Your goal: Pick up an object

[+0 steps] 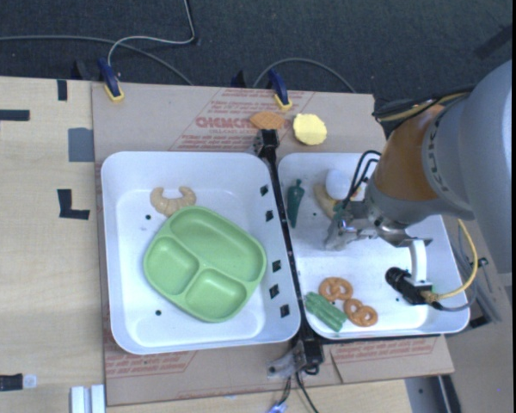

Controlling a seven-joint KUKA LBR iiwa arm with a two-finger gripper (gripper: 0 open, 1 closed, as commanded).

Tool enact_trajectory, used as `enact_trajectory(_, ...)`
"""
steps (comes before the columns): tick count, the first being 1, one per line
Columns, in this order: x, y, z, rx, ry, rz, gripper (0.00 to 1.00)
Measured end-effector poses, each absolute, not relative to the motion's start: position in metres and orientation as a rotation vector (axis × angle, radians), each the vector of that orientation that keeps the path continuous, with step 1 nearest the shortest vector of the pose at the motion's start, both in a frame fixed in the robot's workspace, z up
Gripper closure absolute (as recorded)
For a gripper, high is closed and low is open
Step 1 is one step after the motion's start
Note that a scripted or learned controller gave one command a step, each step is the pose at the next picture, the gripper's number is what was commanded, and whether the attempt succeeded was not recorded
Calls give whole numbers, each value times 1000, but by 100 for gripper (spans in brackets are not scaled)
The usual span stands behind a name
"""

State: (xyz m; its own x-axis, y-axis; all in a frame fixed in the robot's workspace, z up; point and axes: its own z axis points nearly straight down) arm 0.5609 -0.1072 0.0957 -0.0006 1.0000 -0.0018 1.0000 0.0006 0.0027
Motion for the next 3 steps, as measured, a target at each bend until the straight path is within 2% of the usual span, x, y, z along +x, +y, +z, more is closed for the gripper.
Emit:
enact_trajectory(1,561,-107,96,2219,2220,1,0)
enact_trajectory(3,654,-97,85,2217,2222,1,0)
